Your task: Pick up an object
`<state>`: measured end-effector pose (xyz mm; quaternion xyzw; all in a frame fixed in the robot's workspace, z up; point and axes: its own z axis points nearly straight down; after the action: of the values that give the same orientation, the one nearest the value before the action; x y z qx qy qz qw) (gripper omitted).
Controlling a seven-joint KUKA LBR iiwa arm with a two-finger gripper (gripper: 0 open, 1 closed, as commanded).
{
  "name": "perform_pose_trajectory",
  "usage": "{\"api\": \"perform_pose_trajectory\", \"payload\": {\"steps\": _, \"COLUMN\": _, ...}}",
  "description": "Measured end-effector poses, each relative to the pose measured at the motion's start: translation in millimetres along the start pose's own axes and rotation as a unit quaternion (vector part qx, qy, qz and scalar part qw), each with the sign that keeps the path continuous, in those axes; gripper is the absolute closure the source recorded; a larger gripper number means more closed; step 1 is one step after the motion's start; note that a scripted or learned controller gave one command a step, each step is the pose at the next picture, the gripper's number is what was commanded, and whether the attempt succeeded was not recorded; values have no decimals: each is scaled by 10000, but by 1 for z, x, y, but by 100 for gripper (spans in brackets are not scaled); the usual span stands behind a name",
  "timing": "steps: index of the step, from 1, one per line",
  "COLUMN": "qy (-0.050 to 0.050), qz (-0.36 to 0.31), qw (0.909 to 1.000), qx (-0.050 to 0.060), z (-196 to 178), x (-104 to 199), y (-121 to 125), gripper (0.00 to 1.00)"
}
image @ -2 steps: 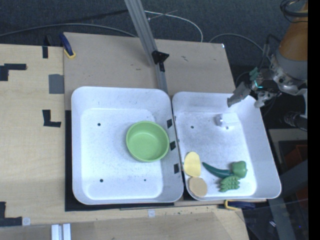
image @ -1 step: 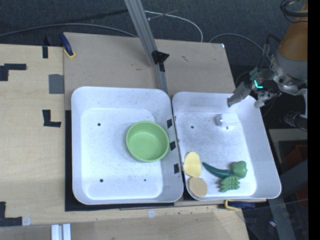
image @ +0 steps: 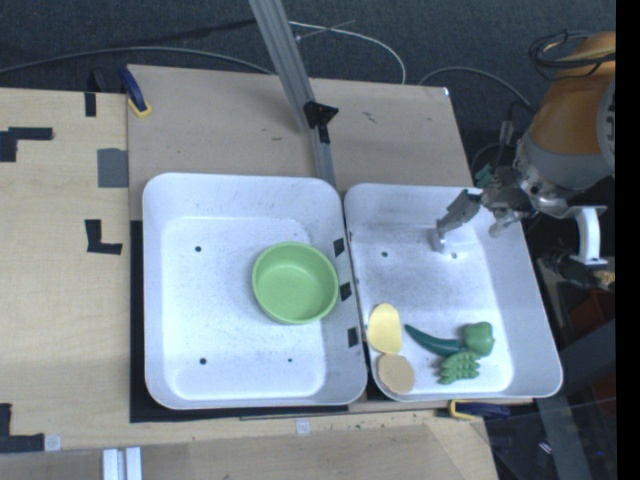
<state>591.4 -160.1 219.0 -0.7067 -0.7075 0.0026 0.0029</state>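
Two white bins side by side on a tabletop [image: 250, 118]. Tool [image: 447, 230] poised over the upper part of the right bin [image: 520, 298], slanting down and to the left from the grey arm [image: 565, 133] with its orange band. Impossible to tell whether open or closed; nothing visibly caught at its tip.

Below the tool, well apart from it, near the bottom edge of the same bin: a cluster of small things. Nearest, down and to the left of the tool, a pale yellow piece [image: 384, 328], just beside the bin's left wall. Directly under that, touching or nearly touching it, a tan round piece [image: 396, 373] in the bottom corner. Lower right of the tool, a dark green curved vegetable [image: 430, 340], running from beside the yellow piece toward a green pepper [image: 479, 337]. Just under the pepper, a bumpy green piece [image: 460, 368].

Far to the left of the tool, in the left bin [image: 200, 368], a light green bowl [image: 294, 283], upright, close to that bin's right wall.

Above and left of the tool, a grey pole [image: 285, 53] slanting across the tabletop.
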Motion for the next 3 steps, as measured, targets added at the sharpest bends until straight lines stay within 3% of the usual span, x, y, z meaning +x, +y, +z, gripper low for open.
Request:
{"api": "perform_pose_trajectory", "payload": {"steps": 2, "qy": -1, "qz": 0, "qw": 10000, "qx": -1, "z": 117, "x": -13, "y": 3, "gripper": 0}}
{"api": "perform_pose_trajectory", "payload": {"steps": 3, "qy": -3, "qz": -7, "qw": 10000, "qx": -25, "z": 104, "x": -13, "y": 4, "gripper": 100}}
